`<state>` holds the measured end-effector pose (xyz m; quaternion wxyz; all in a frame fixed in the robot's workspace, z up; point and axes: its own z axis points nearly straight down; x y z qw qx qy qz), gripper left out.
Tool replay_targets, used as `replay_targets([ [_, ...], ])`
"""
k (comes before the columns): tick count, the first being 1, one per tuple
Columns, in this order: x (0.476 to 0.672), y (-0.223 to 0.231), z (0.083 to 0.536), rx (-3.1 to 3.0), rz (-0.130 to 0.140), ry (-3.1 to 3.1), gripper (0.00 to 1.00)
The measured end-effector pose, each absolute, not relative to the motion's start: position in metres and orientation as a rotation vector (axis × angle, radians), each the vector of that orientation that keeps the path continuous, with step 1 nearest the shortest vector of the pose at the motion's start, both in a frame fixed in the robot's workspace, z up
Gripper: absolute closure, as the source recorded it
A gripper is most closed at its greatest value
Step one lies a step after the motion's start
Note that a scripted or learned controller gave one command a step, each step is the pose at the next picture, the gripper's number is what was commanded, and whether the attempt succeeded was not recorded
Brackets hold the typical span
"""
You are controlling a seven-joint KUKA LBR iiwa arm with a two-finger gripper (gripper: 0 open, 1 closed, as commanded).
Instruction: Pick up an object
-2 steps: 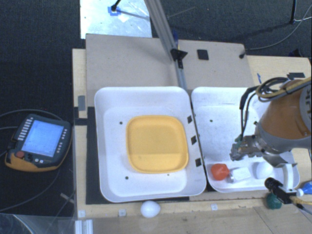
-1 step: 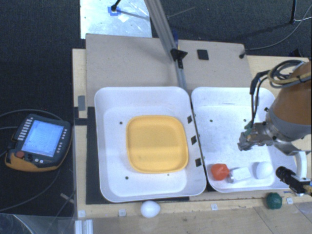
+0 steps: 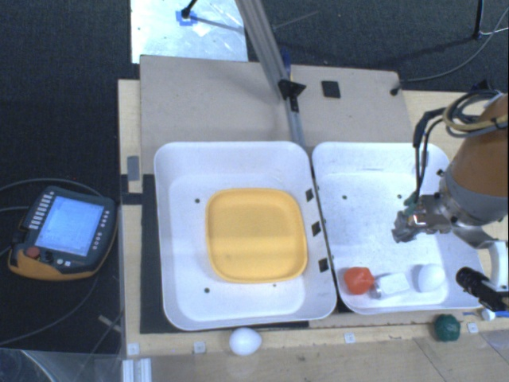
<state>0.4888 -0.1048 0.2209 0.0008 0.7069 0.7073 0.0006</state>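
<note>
Gripper [image 3: 411,228] over right bin [image 3: 358,173], finger state unclear. Red object [image 3: 357,280], white objects [image 3: 428,277] near bin's front edge. Yellow plate [image 3: 256,234] in left bin [image 3: 179,213].

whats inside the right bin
Along the right bin's near edge lie an orange object, a small clear item and a white ball. The end effector hovers above, hiding some floor.

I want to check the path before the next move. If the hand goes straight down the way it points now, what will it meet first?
Most likely the bare floor of the right bin. The hand hangs over an open patch; the orange object and the white egg-shaped object lie nearer the front wall, off that line. Height is unclear from this slanted view.
</note>
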Motion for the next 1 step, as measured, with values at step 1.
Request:
replay_targets([
  [1,0.5201,-0.0550,0.2183,2.217,0.002,2.227,1.00],
])
